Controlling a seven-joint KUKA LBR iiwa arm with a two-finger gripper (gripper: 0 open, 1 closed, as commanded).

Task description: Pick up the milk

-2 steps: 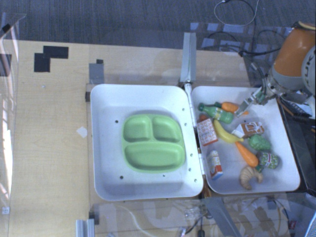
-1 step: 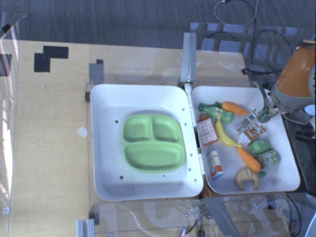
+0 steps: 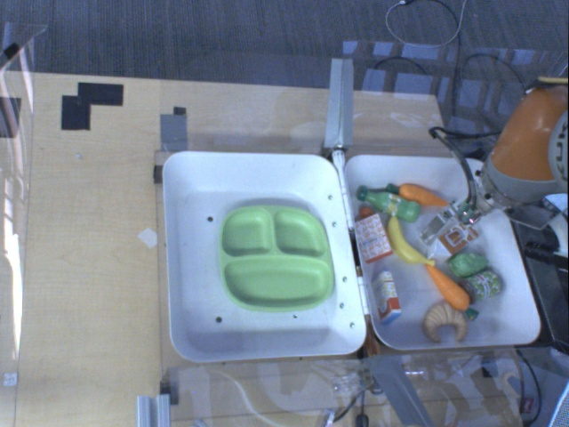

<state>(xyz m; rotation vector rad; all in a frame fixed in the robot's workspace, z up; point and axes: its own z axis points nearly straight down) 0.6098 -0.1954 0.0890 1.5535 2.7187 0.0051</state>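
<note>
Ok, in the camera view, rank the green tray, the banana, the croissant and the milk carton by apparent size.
1. Green tray, by far the largest.
2. Banana.
3. Croissant and milk carton: they look about alike, so I won't rank them.

Grey arm (image 3: 551, 163), orange band, black cable, metallic pincer (image 3: 464, 212)

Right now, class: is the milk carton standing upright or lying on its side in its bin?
Lying on its side. The milk carton shows its long face flat on the floor of the right bin.
</note>
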